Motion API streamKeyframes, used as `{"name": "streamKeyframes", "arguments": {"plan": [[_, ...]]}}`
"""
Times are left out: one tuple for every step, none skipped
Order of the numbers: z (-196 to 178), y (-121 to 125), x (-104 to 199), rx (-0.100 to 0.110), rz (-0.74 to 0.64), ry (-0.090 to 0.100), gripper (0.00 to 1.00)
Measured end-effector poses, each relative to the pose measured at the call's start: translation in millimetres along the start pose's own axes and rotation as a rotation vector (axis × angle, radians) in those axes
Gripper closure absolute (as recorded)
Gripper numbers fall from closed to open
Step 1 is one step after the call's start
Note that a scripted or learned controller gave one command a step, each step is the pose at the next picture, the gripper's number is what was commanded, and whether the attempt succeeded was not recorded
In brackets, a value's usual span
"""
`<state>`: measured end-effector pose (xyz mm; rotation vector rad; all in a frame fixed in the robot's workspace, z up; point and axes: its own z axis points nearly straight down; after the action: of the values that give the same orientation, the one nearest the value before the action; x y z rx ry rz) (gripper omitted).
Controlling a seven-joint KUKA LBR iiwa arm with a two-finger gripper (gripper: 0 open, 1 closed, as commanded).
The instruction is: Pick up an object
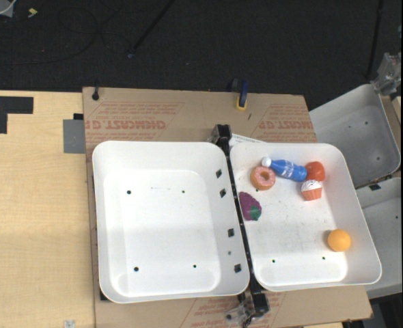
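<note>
two white bins, toys clustered in the right one

nearest us, the left bin [113,279] is a wide, smooth plastic tray, and the right bin [365,265] beside it holds every candidate. we cannot tell the state of the tool, open or closed. to pick well, we judge it best to come straight down on something standing apart. the blue bottle [288,170], hard and cylindrical, lies touching the red ball [315,170], so that is a poor choice. the purple and green piece [249,206], lumpy, sits near the divider wall. the ringed donut [262,178] and the ribbed cupcake [311,190] crowd the cluster. the small orange ball [339,240], round and glossy, lies well apart, though it may roll.
</note>
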<state>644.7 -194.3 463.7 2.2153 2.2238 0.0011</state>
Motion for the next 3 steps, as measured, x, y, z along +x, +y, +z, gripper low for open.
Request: {"name": "streamKeyframes", "arguments": {"plan": [[-78,0,1,-0.001,-0.002,0.0,1.0],[56,-37,-16,0.018,0.005,0.006,1.0],[-63,-6,-17,-0.007,-0.001,-0.003,1.0]]}}
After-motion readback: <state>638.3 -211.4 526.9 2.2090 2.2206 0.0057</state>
